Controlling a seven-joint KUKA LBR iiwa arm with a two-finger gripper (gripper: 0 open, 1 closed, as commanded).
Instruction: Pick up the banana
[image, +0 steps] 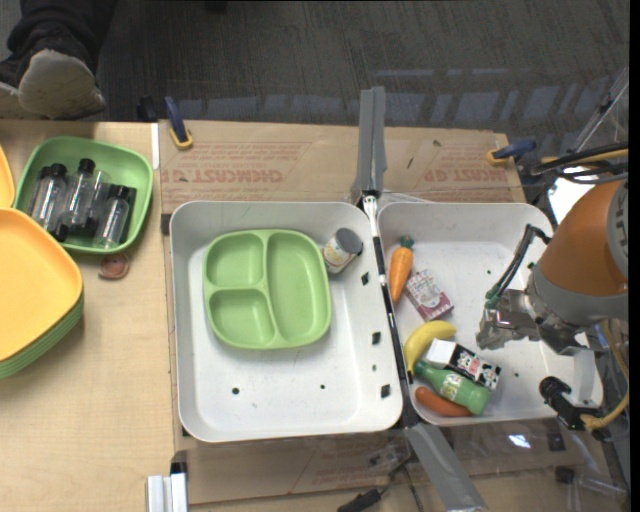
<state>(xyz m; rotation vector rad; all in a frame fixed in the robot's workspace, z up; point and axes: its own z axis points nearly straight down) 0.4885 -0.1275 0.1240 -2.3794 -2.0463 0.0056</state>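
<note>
The yellow banana (424, 340) lies curved in the right bin (470, 228), near its left wall. A small black-and-white box (462, 362) rests against the banana's lower end. My gripper (494, 330) hangs over the right bin, a short way to the right of the banana and just above the black-and-white box. It is apart from the banana. The grey arm with its orange band (590, 250) comes in from the right.
The right bin also holds a carrot (399, 270), a pink carton (428, 294), a green bottle (455, 388) and an orange-red piece (438, 402). The left bin (190, 330) holds a green divided plate (267, 288) and a small can (342, 248).
</note>
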